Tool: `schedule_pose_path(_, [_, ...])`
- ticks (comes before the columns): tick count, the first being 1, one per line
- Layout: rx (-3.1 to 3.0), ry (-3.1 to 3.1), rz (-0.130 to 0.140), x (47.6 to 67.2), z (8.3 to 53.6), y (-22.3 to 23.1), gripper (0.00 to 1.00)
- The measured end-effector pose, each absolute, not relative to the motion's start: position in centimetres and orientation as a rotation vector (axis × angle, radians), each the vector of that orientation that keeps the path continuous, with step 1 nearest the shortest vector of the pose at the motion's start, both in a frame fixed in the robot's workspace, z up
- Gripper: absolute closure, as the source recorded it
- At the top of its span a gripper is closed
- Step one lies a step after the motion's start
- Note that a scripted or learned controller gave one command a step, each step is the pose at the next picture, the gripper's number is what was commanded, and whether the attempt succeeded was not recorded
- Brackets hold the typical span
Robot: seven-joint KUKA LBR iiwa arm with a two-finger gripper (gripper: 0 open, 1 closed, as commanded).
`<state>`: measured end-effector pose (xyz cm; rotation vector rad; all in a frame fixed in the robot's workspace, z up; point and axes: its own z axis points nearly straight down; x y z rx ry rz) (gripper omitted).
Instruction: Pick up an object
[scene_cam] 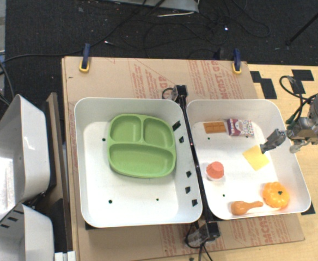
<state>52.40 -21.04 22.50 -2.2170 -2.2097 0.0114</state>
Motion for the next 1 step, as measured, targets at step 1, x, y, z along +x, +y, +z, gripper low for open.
schedule_pose_path(1, [-2.220,-2.223,0.001,52.70,23.23,-20.95,0.00])
